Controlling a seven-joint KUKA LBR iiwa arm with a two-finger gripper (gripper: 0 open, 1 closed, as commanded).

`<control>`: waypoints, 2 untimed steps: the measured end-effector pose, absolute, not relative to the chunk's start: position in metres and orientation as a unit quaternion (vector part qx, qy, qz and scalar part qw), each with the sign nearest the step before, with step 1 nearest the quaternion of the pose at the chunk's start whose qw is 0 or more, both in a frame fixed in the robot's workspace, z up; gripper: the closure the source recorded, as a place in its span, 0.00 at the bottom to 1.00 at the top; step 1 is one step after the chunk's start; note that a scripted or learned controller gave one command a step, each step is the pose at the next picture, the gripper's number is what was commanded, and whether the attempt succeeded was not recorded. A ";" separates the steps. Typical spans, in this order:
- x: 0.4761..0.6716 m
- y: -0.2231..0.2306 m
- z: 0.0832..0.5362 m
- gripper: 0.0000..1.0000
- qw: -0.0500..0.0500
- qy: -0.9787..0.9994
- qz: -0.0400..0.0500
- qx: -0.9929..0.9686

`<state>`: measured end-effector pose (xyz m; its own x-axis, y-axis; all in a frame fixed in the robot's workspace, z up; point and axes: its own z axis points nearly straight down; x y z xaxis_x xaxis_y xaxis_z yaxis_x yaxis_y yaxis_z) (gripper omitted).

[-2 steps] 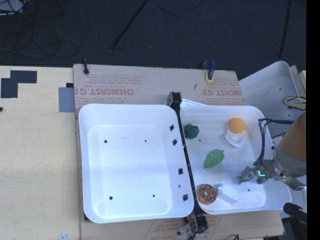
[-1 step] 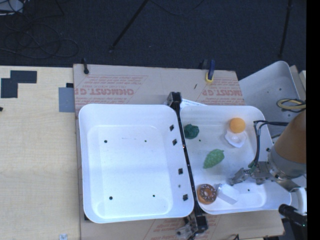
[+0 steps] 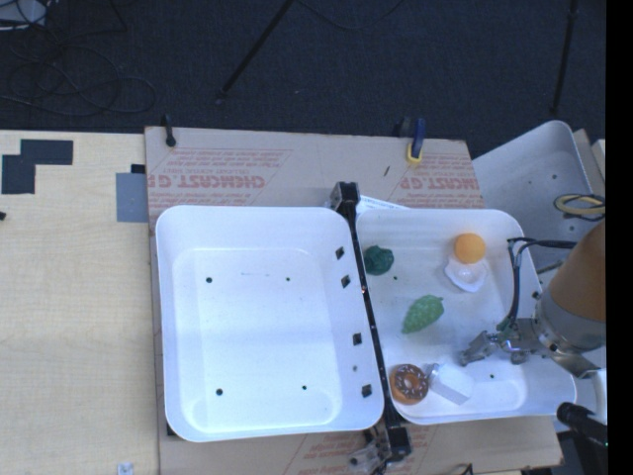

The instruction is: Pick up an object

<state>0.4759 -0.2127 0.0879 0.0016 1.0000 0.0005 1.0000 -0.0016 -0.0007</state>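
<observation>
hovering low over the right bin (image 3: 495,228), the gripper (image 3: 473,352) stood spread apart, grasping nothing; the green leaf (image 3: 422,314) lay just left, the donut (image 3: 408,383) nearer.

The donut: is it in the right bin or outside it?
In. The donut lies on the right bin's floor, near its front left corner.

even, bright overhead light, mild glare on the white bins (image 3: 178,236), soft focus, faint shadows
</observation>
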 end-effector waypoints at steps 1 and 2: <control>0.476 -0.214 0.098 1.00 0.000 -0.706 0.000 -0.708; 0.476 -0.214 0.098 0.00 0.000 -0.705 0.000 -0.709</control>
<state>0.4761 -0.2136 0.0975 0.0046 1.0000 0.0006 1.0000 -0.0046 -0.0003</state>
